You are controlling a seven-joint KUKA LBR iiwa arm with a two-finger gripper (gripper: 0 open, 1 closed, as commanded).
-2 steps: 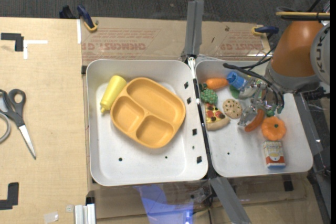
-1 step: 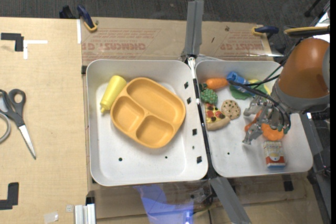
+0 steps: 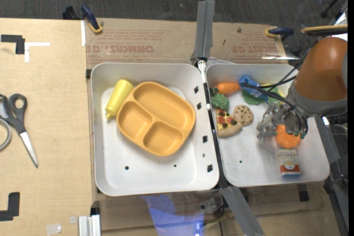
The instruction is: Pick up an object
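Reaching into the right bin [image 3: 232, 174], the gripper [image 3: 282, 127] sits over an orange fruit [image 3: 287, 139]; whether its jaws are apart cannot be told.

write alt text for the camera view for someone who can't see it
The robot's end effector hangs low in the right white bin, at an orange toy among toy foods. The left white bin holds a yellow divided plate and a yellow bottle.

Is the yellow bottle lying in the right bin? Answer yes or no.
No, the yellow bottle lies in the left bin, beside the orange divided plate.
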